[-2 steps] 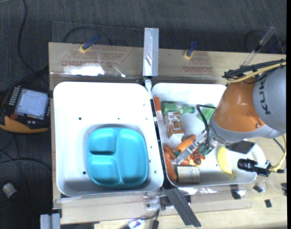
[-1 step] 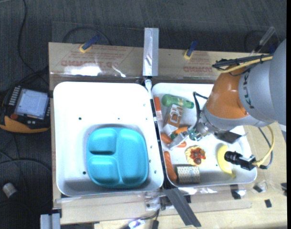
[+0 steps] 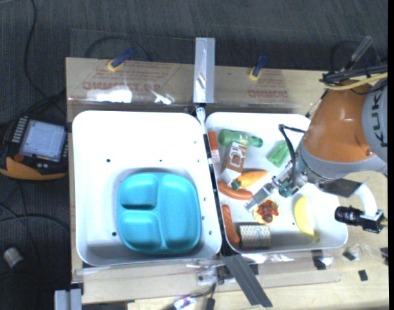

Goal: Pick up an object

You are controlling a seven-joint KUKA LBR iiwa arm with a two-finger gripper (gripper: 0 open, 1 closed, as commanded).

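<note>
The right bin (image 3: pixel 326 237) holds several small items: a green bottle (image 3: pixel 240 137), a brown-and-white carton (image 3: pixel 235 156), an orange carrot (image 3: pixel 252 178), a green block (image 3: pixel 279 152), a red-spotted piece (image 3: pixel 268 209), a yellow banana (image 3: pixel 303 216) and a grey mesh cylinder (image 3: pixel 255 236). My gripper (image 3: pixel 265 196) hangs low over the middle of this bin, just above the red-spotted piece and to the right of the carrot. Nothing shows lifted in it. The orange wrist band (image 3: pixel 336 131) sits over the bin's right side and hides part of it.
The left bin (image 3: pixel 100 141) holds a blue divided plate (image 3: pixel 159 213). Red sausages (image 3: pixel 226 221) lie along the right bin's left wall. A black handheld device (image 3: pixel 39 144) rests on the floor at left. Cables run at the top right.
</note>
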